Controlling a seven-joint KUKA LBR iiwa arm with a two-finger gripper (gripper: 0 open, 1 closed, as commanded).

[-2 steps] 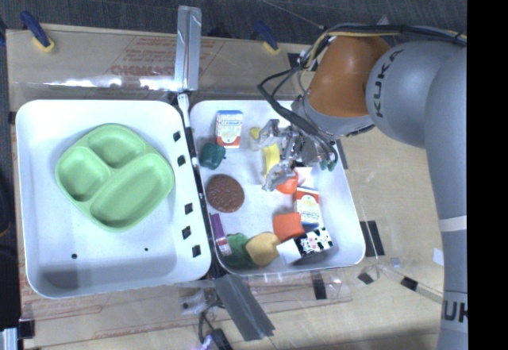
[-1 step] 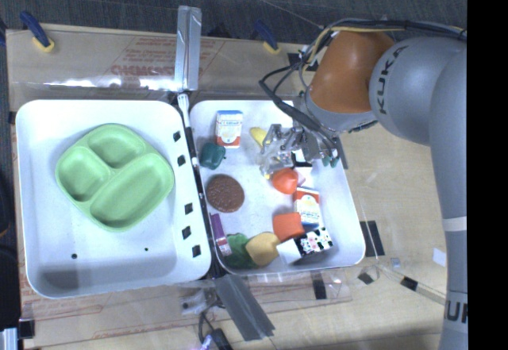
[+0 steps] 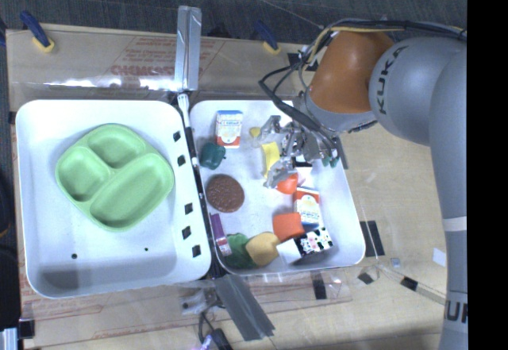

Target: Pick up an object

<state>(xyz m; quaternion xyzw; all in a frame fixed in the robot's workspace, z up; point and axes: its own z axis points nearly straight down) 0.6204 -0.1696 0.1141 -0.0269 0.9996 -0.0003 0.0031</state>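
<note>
Tool point(image 3: 279, 170) hung low in right bin point(image 3: 349, 213), mid-clutter, w/ little free room; grip state unclear.

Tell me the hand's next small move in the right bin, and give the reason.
Probably a short straight descent. The hand hangs over the right bin just above a yellow piece and an orange piece, with nothing seen between its fingers.
</note>
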